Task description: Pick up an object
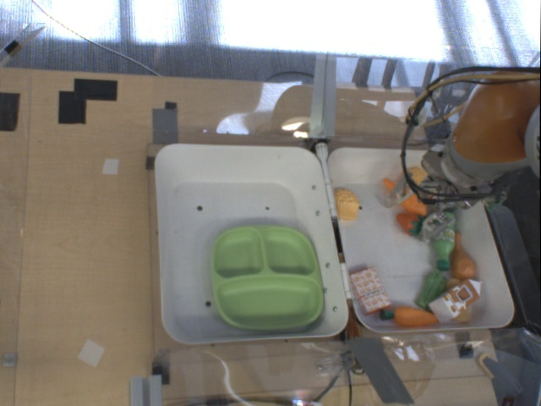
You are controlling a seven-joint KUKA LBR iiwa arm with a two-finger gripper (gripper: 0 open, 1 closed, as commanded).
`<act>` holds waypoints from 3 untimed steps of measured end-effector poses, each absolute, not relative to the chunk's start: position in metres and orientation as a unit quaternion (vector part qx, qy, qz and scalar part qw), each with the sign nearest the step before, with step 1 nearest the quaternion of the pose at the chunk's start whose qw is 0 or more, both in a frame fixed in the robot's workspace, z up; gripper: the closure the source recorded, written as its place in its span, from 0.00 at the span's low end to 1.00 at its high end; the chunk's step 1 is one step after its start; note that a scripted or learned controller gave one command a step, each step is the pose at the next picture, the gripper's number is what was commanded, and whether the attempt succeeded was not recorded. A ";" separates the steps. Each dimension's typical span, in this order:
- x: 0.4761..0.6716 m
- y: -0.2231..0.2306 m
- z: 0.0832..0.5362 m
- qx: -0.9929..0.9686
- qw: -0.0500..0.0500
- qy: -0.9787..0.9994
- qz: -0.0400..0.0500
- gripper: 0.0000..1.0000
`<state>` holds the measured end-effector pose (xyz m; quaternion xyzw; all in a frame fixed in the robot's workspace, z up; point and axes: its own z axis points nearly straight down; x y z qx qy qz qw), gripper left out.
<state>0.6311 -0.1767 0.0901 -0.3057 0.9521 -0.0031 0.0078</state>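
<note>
The right bin [380, 252] holds several small toy foods. A yellow piece [347, 203] lies by its left wall, and a red-and-white box [369, 288] lies near its front. An orange carrot [414, 316], a green piece [431, 288] and a white-and-brown carton [457, 301] crowd the front right corner. My gripper [437, 224] hangs low over the right side of this bin, right among orange and red pieces [410, 211] and a green piece [445, 249]. The wrist and cables hide what lies directly beneath it.
The left bin [182, 227] carries a green divided plate [266, 276] toward its front. A raised divider [331, 218] separates the two bins. An orange pear-like piece [463, 265] lies near the right bin's right wall. The arm's orange band [499, 121] looms over the back right corner.
</note>
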 end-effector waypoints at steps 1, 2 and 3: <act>0.654 -0.135 0.090 -0.329 0.007 0.944 -0.002 0.00; 0.535 -0.165 0.091 -0.323 0.006 0.946 -0.003 0.00; 0.635 -0.136 0.088 -0.242 0.007 0.970 -0.001 0.00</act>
